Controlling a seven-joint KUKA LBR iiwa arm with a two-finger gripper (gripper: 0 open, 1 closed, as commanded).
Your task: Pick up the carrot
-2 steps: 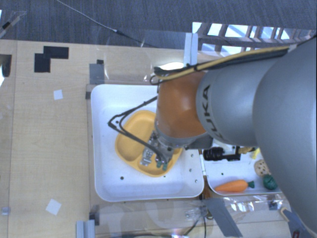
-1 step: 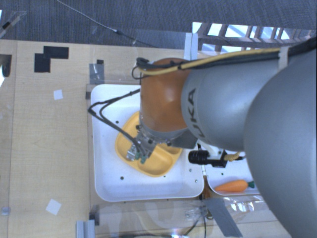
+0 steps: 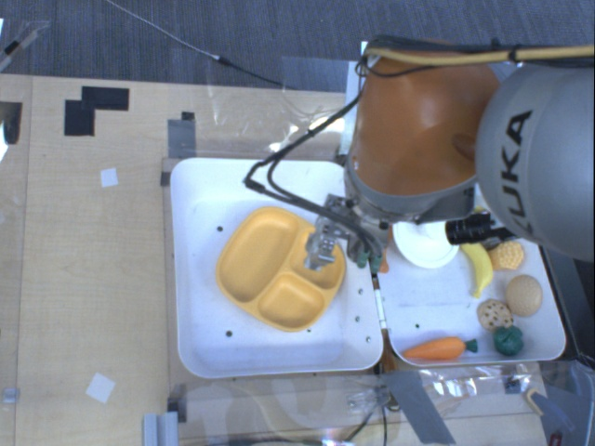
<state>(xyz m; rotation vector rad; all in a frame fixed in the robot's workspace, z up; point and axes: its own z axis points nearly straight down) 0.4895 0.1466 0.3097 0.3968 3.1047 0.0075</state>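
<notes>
My arm (image 3: 465, 128): grey, with a broad orange band above the wrist; it reaches in from the right of the camera view and covers the far end of both bins; black cables loop from it down toward my gripper
Left bin (image 3: 200, 342): shallow and white; it lies under and to the left of my gripper
Right bin (image 3: 548, 342): shallow and white; it sits to the right of my gripper, its near wall touching the left bin's
Yellow tray (image 3: 256, 258): three compartments, tilted in the left bin; its right edge lies directly below my gripper
White plate (image 3: 426, 247): just right of my gripper, partly hidden under my arm
My gripper (image 3: 323, 249): hangs over the yellow tray's right rim; nothing shows between its fingers; I cannot tell whether they are spread or closed
Banana (image 3: 480, 269): right of my gripper, beside the white plate
Carrot (image 3: 435, 348): orange with a green stub; it lies flat along the near wall of the right bin, well apart from my gripper, nearer the camera and to the right
Egg (image 3: 523, 295): far right of my gripper, past the banana
Cookie (image 3: 495, 315): just beside the egg, on its near side
Green piece (image 3: 509, 340): right of the carrot, near the bin's corner
</notes>
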